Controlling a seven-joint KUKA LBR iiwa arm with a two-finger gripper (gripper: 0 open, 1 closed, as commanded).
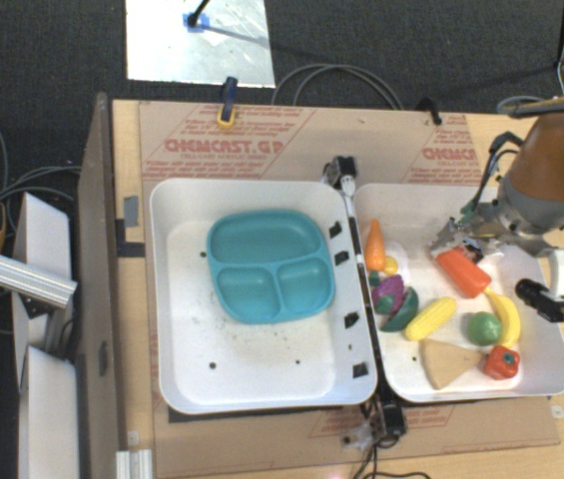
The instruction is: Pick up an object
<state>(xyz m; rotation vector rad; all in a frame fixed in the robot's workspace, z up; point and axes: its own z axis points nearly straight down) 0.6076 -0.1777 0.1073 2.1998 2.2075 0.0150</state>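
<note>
Hovering gripper (pixel 458 236) touches an orange cylinder (pixel 463 271) (right bin (pixel 551 367)).

End effector (pixel 458 236) above orange cylinder (pixel 463 272), right bin (pixel 551 367)

Left bin (pixel 187 367): teal divided plate (pixel 271 266) sitting in middle, three compartments, few dark specks on bin floor around it. Bins rest on cardboard sheet (pixel 291 138) with red print, lying on surface. Blue-yellow clamp (pixel 228 101) at cardboard's far edge. Shiny foil-looking sheet (pixel 200 26) on dark floor beyond. Loose cables (pixel 341 76) looping behind cardboard. Aluminium rail (pixel 17 277) far left.
</note>
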